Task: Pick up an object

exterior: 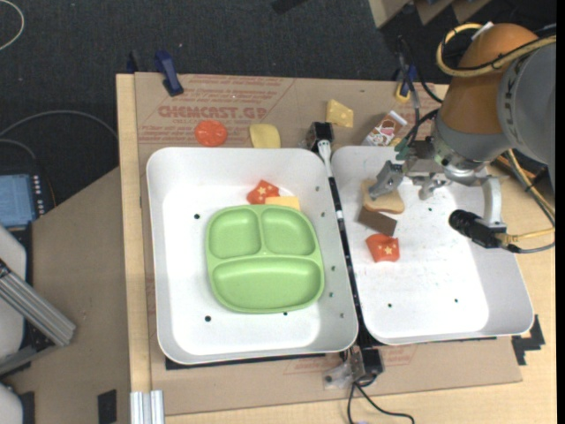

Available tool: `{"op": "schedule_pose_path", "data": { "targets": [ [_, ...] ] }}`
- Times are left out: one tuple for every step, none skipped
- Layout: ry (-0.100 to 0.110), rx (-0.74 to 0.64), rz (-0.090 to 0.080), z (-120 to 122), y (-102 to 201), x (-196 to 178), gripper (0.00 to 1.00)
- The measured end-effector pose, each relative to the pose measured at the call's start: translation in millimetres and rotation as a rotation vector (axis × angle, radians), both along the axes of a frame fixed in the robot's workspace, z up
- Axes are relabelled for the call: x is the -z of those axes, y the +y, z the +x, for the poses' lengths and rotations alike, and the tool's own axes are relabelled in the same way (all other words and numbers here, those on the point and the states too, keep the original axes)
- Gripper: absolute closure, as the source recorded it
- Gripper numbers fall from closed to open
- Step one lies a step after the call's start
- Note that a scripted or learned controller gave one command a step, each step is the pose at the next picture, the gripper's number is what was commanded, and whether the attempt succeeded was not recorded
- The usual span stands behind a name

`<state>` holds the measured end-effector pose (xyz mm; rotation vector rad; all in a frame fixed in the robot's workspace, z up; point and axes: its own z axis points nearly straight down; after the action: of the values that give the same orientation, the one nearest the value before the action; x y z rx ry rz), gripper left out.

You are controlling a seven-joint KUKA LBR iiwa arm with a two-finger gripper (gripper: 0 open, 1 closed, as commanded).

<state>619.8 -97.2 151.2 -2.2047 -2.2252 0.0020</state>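
the robot's hand [399, 177] hangs low over the far end of the right bin [494, 316], just above a tan, bread-like toy slice [386, 203] and a brown block [378, 221], though whether it is open or closed cannot be told and nothing is seen lifted, so the pick appears not yet done. a glossy red strawberry-shaped toy [384, 249] lies nearby, while a smooth green divided plate [263, 258] sits in the left bin [177, 325] on the counter [150, 122].
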Motion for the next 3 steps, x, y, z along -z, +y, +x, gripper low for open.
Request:
{"op": "schedule_pose_path", "data": {
  "targets": [
    [-0.007,0.010,-0.002,4,-6,69,0.00],
    [-0.006,0.010,-0.007,3,-8,55,1.00],
    [-0.005,0.010,-0.008,3,-8,56,0.00]
  ]
}}
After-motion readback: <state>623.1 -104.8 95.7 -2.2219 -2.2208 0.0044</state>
